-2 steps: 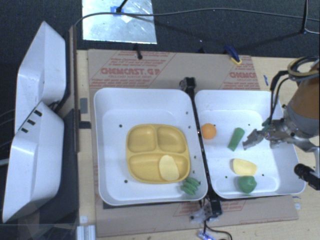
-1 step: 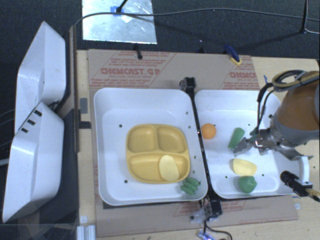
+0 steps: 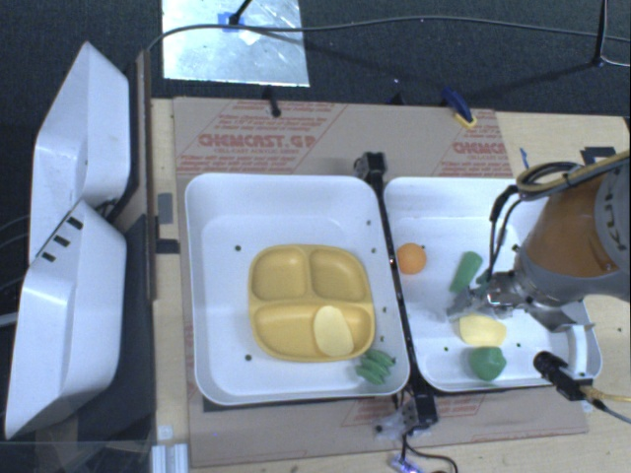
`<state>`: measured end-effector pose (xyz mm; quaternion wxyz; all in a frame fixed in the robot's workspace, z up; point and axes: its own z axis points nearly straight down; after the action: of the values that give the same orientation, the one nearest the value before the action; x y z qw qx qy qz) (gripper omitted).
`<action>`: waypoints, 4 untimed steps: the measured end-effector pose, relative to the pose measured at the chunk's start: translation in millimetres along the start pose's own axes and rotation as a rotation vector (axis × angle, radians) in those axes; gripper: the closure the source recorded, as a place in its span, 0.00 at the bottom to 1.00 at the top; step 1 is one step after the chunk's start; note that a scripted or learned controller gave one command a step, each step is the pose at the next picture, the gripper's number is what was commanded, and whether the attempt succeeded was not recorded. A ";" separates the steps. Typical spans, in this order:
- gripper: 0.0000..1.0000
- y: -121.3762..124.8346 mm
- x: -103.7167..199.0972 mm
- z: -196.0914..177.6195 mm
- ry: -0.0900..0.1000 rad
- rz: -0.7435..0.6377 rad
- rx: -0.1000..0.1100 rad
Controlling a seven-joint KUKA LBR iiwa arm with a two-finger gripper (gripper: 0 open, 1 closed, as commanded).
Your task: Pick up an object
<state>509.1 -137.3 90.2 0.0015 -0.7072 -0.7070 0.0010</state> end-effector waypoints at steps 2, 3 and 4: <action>1.00 1.0 0.3 -54.7 -0.001 -0.001 -0.007; 1.00 -3.8 4.3 -99.1 -0.001 -0.001 -0.007; 1.00 -9.0 12.4 -152.7 -0.001 -0.002 -0.009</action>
<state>500.7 -125.1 242.9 -0.0021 -0.7066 -0.7076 -0.0017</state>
